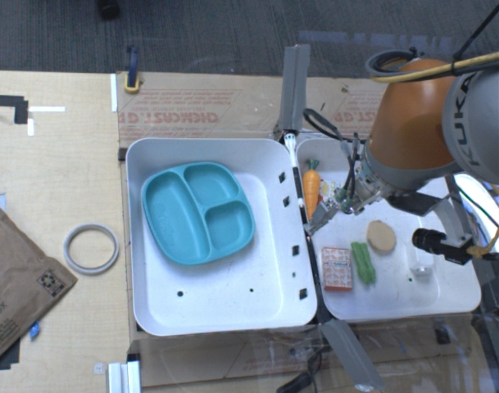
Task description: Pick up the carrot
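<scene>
One two-finger gripper [346, 201] hangs under the grey arm's orange band [409, 113] in the right-hand bin, its tip just beside the small orange carrot with a green top [311, 191] — at about three o'clock from it. Cables and wrist hardware crowd the tip, so whether it is spread or pressed together I cannot tell; nothing visibly sits in it.

My judgement: the step in hand is the approach. The carrot lies lengthwise, touching or nearly touching the right white bin's [446, 301] left wall, stem toward twelve o'clock. A good grasp would close across its narrow width, centred on the body rather than the tapering tip, and come straight down — the wall leaves little room on the nine o'clock side, so one side of the grip may catch the rim.

Toward five o'clock from the gripper lie a round tan biscuit-like disc [381, 237], a green pod-shaped piece [363, 263] and a small red-and-white printed box [337, 268]. The left white bin [233, 305] holds a teal three-compartment plastic plate [198, 212].
</scene>
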You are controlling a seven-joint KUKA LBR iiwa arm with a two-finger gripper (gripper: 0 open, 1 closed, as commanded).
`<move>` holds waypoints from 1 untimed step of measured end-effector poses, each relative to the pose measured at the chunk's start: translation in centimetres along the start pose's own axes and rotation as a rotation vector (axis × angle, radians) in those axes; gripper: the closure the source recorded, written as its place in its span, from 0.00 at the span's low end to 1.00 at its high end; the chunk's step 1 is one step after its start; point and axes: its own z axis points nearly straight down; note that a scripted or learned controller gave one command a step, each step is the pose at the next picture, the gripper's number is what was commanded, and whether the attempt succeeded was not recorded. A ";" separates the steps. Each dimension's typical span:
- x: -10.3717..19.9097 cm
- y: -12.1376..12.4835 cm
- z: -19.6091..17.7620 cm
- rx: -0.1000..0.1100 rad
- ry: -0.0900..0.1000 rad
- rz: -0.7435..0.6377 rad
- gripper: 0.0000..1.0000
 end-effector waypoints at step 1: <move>-5.5 3.7 -0.1 -0.004 -0.003 -0.273 0.00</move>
